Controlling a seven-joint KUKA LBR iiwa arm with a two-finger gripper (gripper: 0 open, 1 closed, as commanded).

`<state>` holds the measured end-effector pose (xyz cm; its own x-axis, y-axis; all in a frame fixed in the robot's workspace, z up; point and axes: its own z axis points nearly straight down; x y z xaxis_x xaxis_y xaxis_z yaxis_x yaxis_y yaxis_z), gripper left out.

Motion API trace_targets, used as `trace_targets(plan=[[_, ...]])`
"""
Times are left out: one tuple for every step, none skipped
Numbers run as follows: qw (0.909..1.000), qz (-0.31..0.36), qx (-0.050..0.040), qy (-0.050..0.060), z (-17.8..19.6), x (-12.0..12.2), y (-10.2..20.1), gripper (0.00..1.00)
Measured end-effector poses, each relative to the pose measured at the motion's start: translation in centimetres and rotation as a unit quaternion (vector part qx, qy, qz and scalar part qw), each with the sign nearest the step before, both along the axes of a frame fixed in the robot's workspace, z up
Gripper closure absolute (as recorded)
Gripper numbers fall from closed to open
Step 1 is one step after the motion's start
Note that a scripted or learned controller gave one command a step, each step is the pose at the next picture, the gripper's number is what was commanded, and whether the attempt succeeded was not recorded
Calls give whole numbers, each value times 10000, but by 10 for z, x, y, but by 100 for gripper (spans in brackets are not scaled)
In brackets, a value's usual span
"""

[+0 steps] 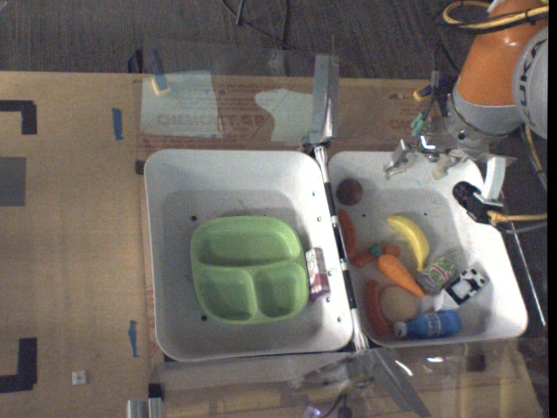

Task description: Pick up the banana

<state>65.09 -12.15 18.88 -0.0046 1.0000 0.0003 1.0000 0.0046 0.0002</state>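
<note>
The banana (pixel 411 236) is yellow and curved. It lies in the middle of the right bin (pixel 500 259), just above an orange carrot (pixel 399 271). My gripper (pixel 414 169) hangs over the far rim of that bin, up-screen from the banana and apart from it. Its two metal fingers (pixel 397 163) stand spread, open, with nothing between them. The grey arm with its orange band (pixel 496 55) comes in from the upper right.
Crowded around the banana are a brown ball (pixel 349 191), a red stick (pixel 348 229), a can (pixel 438 273), a black-and-white item (pixel 468 284), a blue bottle (pixel 432 325) and a tan lump (pixel 399 303). The left bin (pixel 174 190) holds a green divided tray (pixel 251 266) and a small packet (pixel 315 271).
</note>
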Motion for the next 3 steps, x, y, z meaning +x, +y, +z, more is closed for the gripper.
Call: trace_targets(plan=[[9990, 448, -1, -16, -103, -80, -23, 0], [9991, 428, -10, -44, -91, -79, -25, 100], [9998, -193, -5, -6, 34, -54, 24, 100]])
